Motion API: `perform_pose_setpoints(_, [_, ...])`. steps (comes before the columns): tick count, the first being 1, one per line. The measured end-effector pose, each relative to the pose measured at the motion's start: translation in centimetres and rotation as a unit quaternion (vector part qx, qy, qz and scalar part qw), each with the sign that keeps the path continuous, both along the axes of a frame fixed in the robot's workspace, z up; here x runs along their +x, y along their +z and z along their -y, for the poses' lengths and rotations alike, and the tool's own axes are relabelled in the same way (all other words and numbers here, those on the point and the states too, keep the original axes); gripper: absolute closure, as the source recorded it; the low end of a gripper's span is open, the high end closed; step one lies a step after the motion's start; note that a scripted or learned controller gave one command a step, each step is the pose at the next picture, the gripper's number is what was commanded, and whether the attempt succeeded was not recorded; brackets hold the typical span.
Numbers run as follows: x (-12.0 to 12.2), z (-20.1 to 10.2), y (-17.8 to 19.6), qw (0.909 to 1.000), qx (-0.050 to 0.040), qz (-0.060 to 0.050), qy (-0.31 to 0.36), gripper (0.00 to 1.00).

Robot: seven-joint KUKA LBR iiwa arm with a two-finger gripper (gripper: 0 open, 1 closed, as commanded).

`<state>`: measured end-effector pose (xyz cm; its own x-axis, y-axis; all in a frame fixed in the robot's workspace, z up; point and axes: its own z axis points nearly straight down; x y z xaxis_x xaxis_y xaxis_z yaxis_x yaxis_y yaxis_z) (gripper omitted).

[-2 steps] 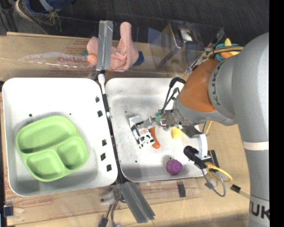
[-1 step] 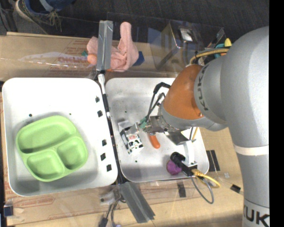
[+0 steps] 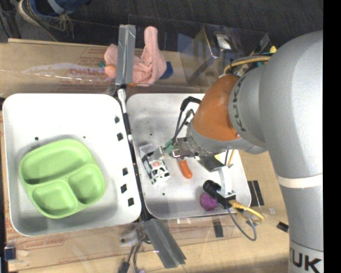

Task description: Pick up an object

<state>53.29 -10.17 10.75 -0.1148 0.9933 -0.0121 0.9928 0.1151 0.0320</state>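
Here's your view from above the desk (image 3: 23, 58): two white bins side by side, and your arm (image 3: 284, 112) comes in from the right, with its orange band (image 3: 216, 115) hanging over the right bin (image 3: 159, 104). The gripper (image 3: 169, 150) sits low over the middle of that bin, pointing toward the edge shared with the left bin (image 3: 23, 112). You cannot tell from this angle whether the gripper is spread or pressed together, because the wrist covers too much of it, and nothing shows clearly in its grasp. Your candidates are all in the right bin. A small white-and-black object (image 3: 157, 170) lies on the floor just beside the gripper, on the side toward the bin's lower edge in the view, close to the shared edge. An orange piece (image 3: 185, 169) lies right next to it, a little nearer the arm, tilted and resting on the floor under the wrist. A purple object (image 3: 207, 201) sits apart from those two, near the bin's lower right corner. Over in the left bin, a green divided plate (image 3: 59, 178) rests flat in the lower left part. Beyond the bins, at the desk's top edge, a pink cloth (image 3: 145, 58) is bunched up near the line where the two bins meet.
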Motion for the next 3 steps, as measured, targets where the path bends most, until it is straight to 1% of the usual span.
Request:
perform_pose_setpoints(1, [-0.3, -0.4, 0.0, 0.9984, -0.0015, 0.004, 0.057, 0.0])
perform_pose_setpoints(2, [0.1, -0.2, 0.0, 0.9981, 0.0002, 0.0, 0.062, 0.0])
perform_pose_setpoints(3, [1.1, -0.2, 0.0, 0.9813, -0.0065, 0.0, 0.192, 0.0])
